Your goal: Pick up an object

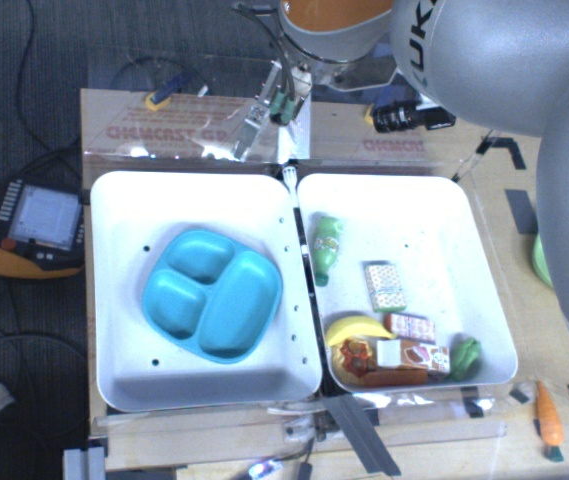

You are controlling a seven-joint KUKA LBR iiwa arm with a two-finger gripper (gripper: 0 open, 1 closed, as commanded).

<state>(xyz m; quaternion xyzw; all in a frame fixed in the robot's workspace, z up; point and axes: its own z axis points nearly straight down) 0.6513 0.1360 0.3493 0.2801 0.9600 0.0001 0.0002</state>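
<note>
Arm (494, 58), grey with an orange band, is the biggest thing we see; it hangs over the far edge of the right bin (479, 268), reaching in from the right. Its gripper (264, 118) hangs just beyond the far rim where the two bins meet, tilted, and we cannot tell whether the fingers are apart or together; nothing shows between them.

Next to the right bin, sharing its near-side wall, sits the left bin (114, 228), and in it lies a blue divided plate (214, 293), roughly in the middle.

Inside the right bin we count the smaller things. A red and white packet (389, 360) lies against the near wall, touching a yellow banana (352, 328) on its far side. A green bottle (324, 246) lies close to the wall shared with the left bin. A small patterned packet (385, 286) lies near the bin's middle, and a red box (411, 326) sits just near of it. A green pepper (465, 356) rests in the near right corner.

Outside the right bin, on the tabletop (534, 318) past its near right corner, lies a carrot (549, 423).
</note>
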